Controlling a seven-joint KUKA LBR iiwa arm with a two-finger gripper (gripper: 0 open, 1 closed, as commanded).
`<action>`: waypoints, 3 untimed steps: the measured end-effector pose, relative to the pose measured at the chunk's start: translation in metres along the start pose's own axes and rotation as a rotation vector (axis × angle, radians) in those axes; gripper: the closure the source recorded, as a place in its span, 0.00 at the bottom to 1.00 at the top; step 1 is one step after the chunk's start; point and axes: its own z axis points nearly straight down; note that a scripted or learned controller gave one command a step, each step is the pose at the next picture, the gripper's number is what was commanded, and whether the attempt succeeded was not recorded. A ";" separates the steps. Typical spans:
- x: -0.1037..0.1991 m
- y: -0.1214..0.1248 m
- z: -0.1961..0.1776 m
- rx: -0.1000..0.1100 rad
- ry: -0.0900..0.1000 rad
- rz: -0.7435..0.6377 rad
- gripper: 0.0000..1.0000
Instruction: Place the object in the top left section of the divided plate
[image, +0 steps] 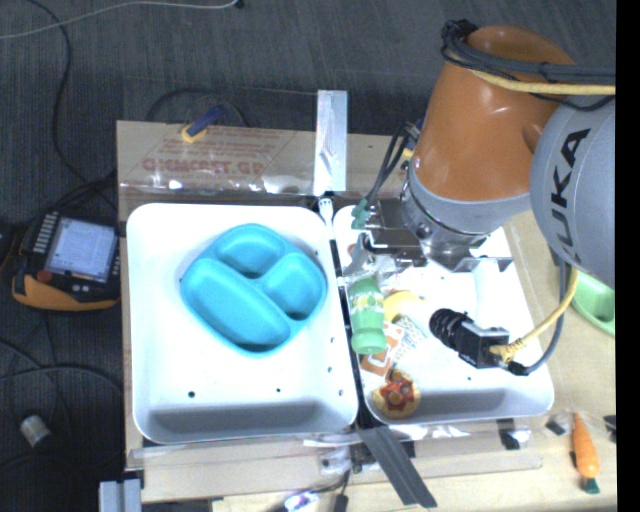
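Tool (372, 262) at right bin's (530, 395) left wall (toys crowded)

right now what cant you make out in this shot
- Gripper, camera view: fingers hidden under the arm's wrist, so open or shut is unclear.
- Items under it in the right bin: partly covered by the arm.
- Small reddish item: too small to identify.
- Blue divided plate: section contents hard to read.

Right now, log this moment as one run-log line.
arm: over right bin | gripper: low above toy pile, green item beneath | grasp: unconfirmed | blue divided plate: in left bin, nothing placed in its sections
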 end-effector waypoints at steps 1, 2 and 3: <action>-0.036 0.000 0.050 0.003 -0.001 0.273 1.00; -0.126 0.002 0.024 0.001 0.000 0.171 1.00; -0.131 0.050 0.063 0.003 -0.001 0.270 1.00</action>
